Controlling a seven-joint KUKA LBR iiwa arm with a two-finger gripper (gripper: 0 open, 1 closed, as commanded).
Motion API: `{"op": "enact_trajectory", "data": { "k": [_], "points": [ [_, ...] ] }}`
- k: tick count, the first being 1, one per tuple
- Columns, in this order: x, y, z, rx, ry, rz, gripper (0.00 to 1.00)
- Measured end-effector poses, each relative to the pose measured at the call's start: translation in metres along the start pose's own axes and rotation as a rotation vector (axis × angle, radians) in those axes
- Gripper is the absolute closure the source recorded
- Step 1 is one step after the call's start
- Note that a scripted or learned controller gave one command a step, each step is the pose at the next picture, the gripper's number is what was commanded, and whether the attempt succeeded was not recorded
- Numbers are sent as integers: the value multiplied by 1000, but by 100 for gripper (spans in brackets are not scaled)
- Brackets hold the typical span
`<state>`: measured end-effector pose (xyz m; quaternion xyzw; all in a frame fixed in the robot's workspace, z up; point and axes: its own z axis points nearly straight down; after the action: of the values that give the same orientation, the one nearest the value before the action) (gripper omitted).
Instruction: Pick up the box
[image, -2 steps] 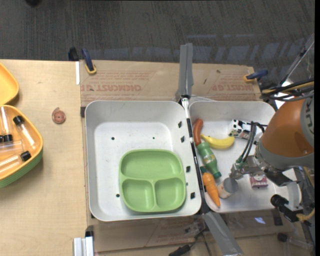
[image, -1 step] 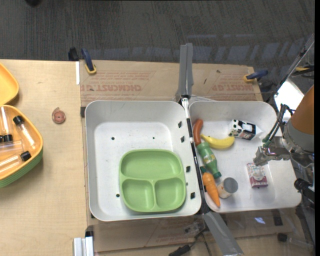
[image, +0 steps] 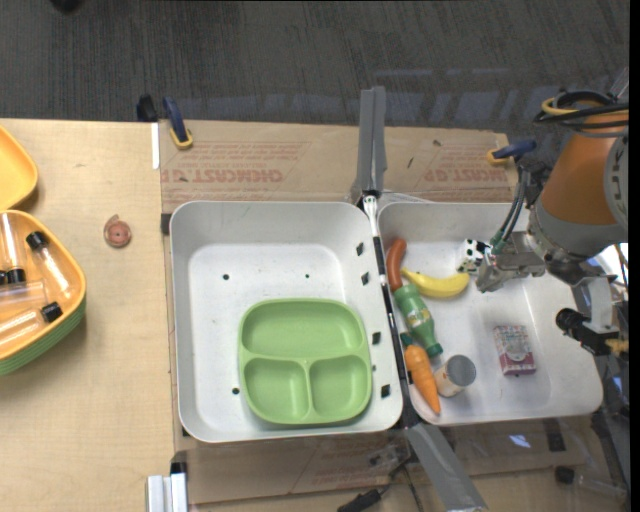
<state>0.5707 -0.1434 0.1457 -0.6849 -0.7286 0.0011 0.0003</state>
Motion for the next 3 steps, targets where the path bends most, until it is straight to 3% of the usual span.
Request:
{"op": "enact_trajectory", "data": {
  "k": [1, 2, 3],
  "points": [
    [-19, -27, 9, 2, 0, 424, 100],
    [-19, -27, 9, 2, 0, 424, 0],
    [-39, -97, 56, 3, 2, 285, 0]
  ]
}}
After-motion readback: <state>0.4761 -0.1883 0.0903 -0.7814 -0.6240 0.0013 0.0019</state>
